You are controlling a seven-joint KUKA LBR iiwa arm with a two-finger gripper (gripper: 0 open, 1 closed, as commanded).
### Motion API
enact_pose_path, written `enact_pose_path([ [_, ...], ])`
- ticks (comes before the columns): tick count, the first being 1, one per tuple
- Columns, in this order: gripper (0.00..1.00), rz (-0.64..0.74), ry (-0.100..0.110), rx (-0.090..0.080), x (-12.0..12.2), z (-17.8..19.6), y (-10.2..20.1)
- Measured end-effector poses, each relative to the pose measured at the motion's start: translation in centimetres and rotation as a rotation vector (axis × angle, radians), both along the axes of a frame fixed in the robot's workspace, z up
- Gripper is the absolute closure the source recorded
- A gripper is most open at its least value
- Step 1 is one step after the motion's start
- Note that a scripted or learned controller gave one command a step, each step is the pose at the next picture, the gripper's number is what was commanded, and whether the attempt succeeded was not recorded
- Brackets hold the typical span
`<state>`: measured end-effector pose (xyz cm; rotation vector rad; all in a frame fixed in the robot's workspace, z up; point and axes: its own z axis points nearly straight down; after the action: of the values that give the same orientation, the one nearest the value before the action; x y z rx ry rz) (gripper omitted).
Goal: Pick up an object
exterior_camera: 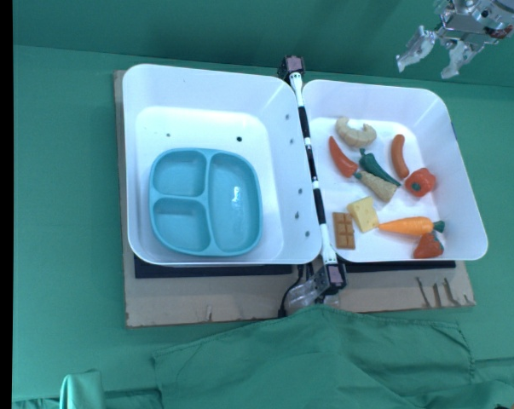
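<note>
Claw (433, 59) spread wide, nothing held.

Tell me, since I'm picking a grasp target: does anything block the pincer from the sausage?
Nothing visible does. The open pincer hangs above the right bin's far corner, and the sausage lies uncovered, apart from the pepper.
</note>
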<state>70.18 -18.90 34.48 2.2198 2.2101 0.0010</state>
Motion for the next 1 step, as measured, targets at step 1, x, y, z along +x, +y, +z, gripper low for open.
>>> enact_pose_path([
  [1, 0.0, 0.001, 0.002, 0.001, -0.14, 0.17, 0.18],
])
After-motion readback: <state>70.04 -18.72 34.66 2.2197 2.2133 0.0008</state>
